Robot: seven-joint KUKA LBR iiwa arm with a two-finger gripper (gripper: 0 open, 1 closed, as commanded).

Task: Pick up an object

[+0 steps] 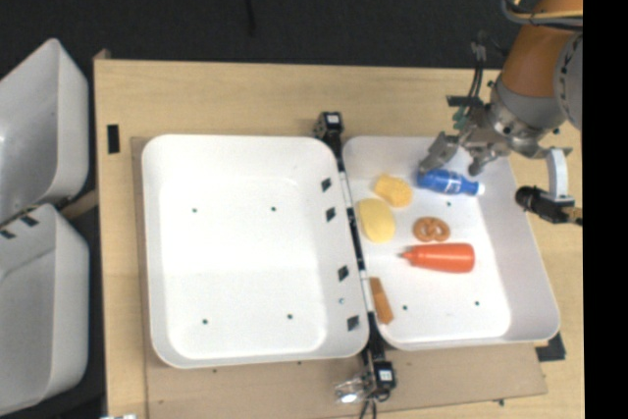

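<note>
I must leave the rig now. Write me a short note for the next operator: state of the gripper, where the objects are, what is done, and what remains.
Gripper: low over the rear of the right white bin, fingers spread, directly above the blue plastic bottle; nothing seen between them.
Objects, all in the right bin: blue bottle at the rear; small yellow lump and larger yellow potato-shaped piece near the divider; brown pretzel; orange-red bottle lying on its side; brown stick at the left edge.
Done: approach to the blue bottle.
Left: close, lift, confirm the grasp.
</note>
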